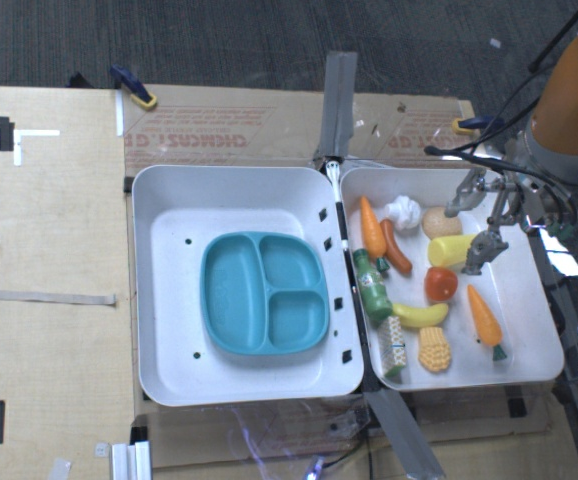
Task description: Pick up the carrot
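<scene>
Carrots, we count two: one orange tapered plastic carrot (371,228) by the right white bin's (541,363) left wall, a second orange carrot (483,317) near its right side. Grey two-finger gripper (477,224) hangs w/ fingers spread, pinching nothing, over a yellow block (451,251); one teal three-compartment tray (266,293) sits in the left white bin (159,268).

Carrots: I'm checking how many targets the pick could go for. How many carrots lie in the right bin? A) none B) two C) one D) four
B: one carrot lies along the right bin's left side beside the sausage, and a second carrot lies near its right side, below the gripper.
</scene>
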Motion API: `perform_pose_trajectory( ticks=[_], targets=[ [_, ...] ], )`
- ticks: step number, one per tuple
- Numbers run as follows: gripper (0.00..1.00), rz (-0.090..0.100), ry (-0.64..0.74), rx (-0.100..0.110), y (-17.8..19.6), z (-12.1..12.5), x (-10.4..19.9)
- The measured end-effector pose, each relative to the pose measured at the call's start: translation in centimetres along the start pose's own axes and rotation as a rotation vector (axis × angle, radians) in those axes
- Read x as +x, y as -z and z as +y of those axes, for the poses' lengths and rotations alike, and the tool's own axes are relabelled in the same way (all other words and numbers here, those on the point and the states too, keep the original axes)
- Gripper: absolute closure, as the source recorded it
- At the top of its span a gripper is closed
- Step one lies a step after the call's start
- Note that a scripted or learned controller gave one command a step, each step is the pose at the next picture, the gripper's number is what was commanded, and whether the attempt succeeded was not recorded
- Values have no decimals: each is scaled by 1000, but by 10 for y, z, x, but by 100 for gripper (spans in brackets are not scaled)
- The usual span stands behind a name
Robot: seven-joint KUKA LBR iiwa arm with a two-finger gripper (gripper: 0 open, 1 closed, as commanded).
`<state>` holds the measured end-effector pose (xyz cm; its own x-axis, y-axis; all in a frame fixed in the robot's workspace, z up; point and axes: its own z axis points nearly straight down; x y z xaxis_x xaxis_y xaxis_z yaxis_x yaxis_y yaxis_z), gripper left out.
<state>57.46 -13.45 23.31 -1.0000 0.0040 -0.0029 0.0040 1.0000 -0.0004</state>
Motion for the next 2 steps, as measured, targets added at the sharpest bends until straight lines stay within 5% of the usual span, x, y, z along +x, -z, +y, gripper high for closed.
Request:
perform_pose_trajectory(
  ticks=[1,2],
  targets=[
    [0,0,334,0,-74,-35,68],
    [0,0,244,-1,-141,-40,75]
  ],
)
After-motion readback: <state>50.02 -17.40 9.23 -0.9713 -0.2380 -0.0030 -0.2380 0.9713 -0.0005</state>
